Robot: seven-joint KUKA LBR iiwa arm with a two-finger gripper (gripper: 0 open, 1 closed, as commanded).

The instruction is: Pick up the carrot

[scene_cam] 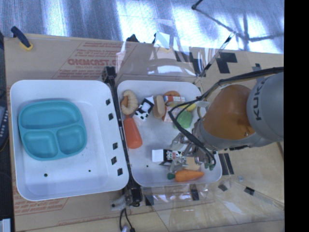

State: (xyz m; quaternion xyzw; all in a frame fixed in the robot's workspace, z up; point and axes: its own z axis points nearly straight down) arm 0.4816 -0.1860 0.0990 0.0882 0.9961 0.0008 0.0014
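Brown cardboard covers the surface (72,64), printed with red "CHEMCAST" lettering, under two white bins. One hand (182,154) hangs low in the right bin (145,175); I cannot tell how far open it is. One carrot (188,176) lies just beneath it, against the near wall. Left of the hand sit a black-and-white card (163,155) and an orange cylinder (132,133). Beyond lies a bread-like ring (128,102). Farther left, the other bin (29,190) holds one teal divided plate (52,128). "KU" shows on the arm (265,108).
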